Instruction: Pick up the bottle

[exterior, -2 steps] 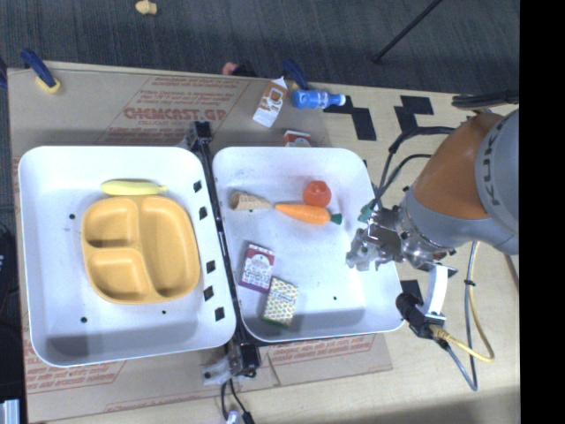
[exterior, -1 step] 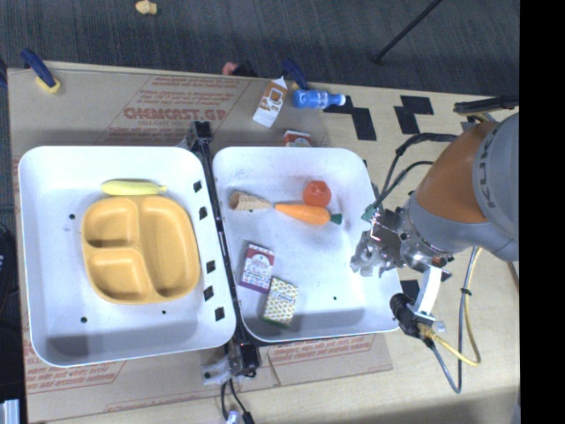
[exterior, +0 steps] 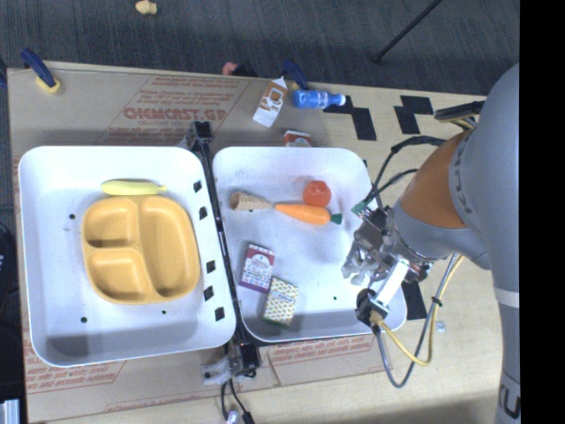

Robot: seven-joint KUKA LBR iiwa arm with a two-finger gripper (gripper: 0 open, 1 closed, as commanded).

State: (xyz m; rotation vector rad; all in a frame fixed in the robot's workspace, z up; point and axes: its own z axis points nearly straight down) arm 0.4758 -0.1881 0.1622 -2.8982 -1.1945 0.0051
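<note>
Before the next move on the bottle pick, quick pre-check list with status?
1. Bottle located: ok, lying on the bench behind the right bin, outside both bins.
2. Gripper near the bottle: not ok, it sits over the right bin's right edge.
3. Fingers open: cannot tell.
4. Gripper holding nothing: cannot tell.
5. Space around the bottle: not ok, a small carton lies close to its left.
6. Carrot and tomato lie between gripper and bottle: check clearance.

Two bins (exterior: 35,263), one bottle (exterior: 311,100)
</note>
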